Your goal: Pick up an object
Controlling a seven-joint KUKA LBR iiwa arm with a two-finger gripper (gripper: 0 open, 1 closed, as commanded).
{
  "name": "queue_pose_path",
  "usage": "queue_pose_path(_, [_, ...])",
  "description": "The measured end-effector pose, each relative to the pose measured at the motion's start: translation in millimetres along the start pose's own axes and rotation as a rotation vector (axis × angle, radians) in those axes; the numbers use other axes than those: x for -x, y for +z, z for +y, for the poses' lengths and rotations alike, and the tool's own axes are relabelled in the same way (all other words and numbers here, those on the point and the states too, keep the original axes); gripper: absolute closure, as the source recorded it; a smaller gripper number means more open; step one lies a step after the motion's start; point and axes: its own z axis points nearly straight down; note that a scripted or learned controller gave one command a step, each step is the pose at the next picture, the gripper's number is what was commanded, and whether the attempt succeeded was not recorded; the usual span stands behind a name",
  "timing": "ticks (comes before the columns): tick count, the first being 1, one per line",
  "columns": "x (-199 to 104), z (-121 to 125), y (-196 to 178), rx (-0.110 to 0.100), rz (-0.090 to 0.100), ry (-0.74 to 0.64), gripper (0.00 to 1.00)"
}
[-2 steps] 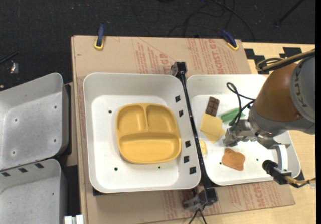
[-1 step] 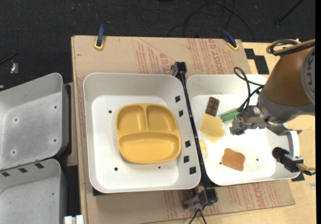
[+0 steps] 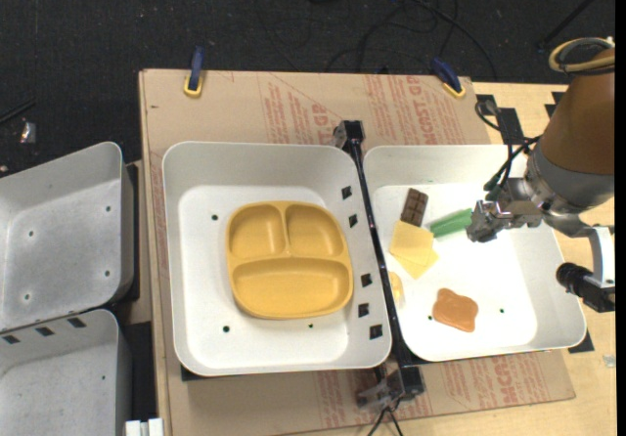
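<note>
In the right bin (image 3: 548, 327) lie a brown chocolate bar (image 3: 416, 206), a yellow cheese slice (image 3: 414, 247), a green stick-shaped object (image 3: 451, 224) and an orange-brown toast piece (image 3: 456, 310). My gripper (image 3: 483, 227) hangs low over the right bin, right at the green object's right end. The wrist hides the fingertips and that end of the green object. The left bin (image 3: 196, 327) holds a yellow divided plate (image 3: 290, 260).
A black divider with clips (image 3: 367, 239) runs between the two bins. Grey metal trays (image 3: 59, 229) sit off the bench to the left. Blue-yellow clamps (image 3: 195, 72) hold the cardboard base at the back. Cables trail behind the arm at the right.
</note>
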Motion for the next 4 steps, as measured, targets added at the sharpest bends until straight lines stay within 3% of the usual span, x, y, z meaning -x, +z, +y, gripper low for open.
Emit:
queue_pose_path(1, [0.0,0.5,0.2,-0.004,0.001,0.001,1.00])
queue_pose_path(4, [-156.9,-25.8,12.6,-0.008,0.004,-0.005,1.00])
